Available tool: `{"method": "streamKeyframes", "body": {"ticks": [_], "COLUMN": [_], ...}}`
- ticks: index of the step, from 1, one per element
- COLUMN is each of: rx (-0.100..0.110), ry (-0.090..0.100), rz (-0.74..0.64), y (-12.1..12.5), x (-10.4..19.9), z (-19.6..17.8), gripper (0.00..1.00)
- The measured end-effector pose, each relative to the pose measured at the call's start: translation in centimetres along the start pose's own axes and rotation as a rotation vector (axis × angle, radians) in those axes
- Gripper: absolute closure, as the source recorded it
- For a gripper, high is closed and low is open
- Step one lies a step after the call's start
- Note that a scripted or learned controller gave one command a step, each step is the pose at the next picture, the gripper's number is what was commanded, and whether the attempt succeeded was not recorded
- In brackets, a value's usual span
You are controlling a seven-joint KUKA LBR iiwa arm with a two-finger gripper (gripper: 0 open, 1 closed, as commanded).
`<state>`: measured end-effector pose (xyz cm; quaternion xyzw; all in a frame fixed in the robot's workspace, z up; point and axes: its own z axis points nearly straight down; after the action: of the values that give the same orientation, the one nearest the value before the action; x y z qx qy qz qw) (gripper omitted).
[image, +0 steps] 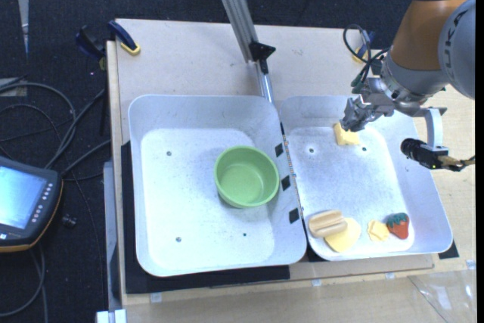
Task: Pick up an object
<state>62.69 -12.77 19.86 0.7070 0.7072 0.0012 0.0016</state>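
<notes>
Basically two shallow white bins side by side on a tan bench (189, 57), sharing a middle edge with black clips along it. Plenty of bare speckled floor in the left bin (174, 238) around a round green plastic bowl (246, 176) sitting right of center, close to that shared edge. Loads of open middle in the right bin (355, 178) too, with the clutter pushed to the near rim: a tan bread-roll-looking piece (327, 222) touching a flat pale yellow slab (342, 237), then a small yellow chunk (378, 230) just beside a red strawberry toy (398, 225) with a green top. Up by the far edge of the right bin, a small yellow block (347, 136), looking soft and blocky. Gripper (354, 119) right on top of it, dark fingertips down at its upper edge. Can't tell how far apart the fingers are, or whether the block is actually pinched between them.
</notes>
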Motion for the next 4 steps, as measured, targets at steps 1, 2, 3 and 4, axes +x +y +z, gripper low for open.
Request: {"method": "streamKeyframes", "body": {"ticks": [1,2,3,4], "rx": [0.000,0.003,0.004,0.005], "ry": [0.000,0.002,0.002,0.002], "rz": [0.000,-0.004,-0.004,-0.004], "y": [0.1,-0.7,-1.2,-2.4], "x": [0.0,5.5,9.9,15.1], "z": [-3.9,-4.9,-5.1,-3.8], "gripper": [1.00,1.00,1.00,1.00]}}
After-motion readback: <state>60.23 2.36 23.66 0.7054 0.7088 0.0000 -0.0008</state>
